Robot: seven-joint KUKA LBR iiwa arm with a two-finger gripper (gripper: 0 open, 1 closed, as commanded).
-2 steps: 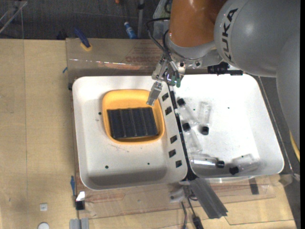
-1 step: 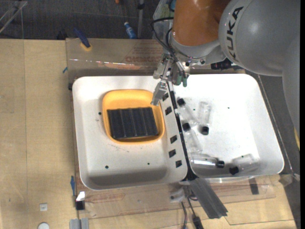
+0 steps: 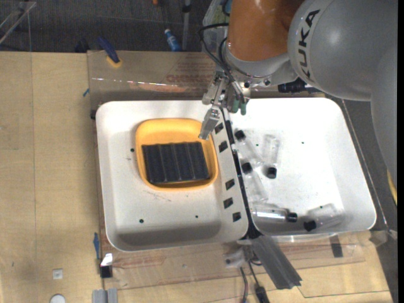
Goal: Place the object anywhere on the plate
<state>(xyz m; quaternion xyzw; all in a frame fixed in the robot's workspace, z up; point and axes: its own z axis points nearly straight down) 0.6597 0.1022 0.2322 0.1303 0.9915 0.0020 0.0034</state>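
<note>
A yellow plate [image 3: 177, 129] lies in the left bin [image 3: 120, 188]. A black ribbed rectangular object [image 3: 175, 163] rests flat on it and covers most of its middle. My gripper [image 3: 222, 120] hangs above the plate's right rim, near the divider between the two bins. It is open, with nothing between its fingers. One metal finger [image 3: 210, 122] points down toward the plate's upper right corner, apart from the black object.
The right bin [image 3: 328, 137] holds several clear tubes with black caps, such as one tube [image 3: 271, 148] near its middle and another tube [image 3: 276, 215] by the front wall. A black-marked divider [image 3: 230, 182] separates the bins. The arm's bulk overhangs the back right.
</note>
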